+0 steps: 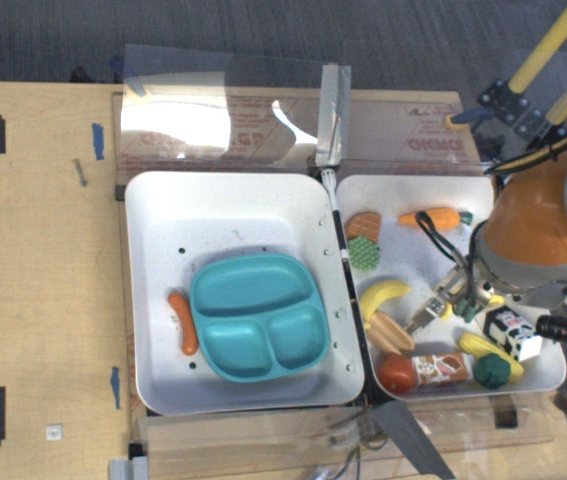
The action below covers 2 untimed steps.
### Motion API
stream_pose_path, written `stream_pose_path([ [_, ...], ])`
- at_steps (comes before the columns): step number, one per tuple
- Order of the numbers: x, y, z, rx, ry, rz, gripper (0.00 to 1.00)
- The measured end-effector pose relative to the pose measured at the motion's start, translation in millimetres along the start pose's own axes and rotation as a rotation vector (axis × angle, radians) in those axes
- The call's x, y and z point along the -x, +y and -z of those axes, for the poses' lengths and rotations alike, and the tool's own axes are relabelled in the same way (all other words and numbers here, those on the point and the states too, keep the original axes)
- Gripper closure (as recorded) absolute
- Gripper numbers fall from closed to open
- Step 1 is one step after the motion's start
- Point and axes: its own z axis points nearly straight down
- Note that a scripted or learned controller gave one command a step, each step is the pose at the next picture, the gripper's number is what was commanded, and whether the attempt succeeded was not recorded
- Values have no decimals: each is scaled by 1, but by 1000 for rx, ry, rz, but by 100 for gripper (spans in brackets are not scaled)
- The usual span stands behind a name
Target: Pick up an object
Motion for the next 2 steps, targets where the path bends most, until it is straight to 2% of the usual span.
stream_pose_path([
  [1, 43, 90, -2, 0, 3, -140, 0],
  [2, 70, 117, -2, -31, 34, -228, 0],
])
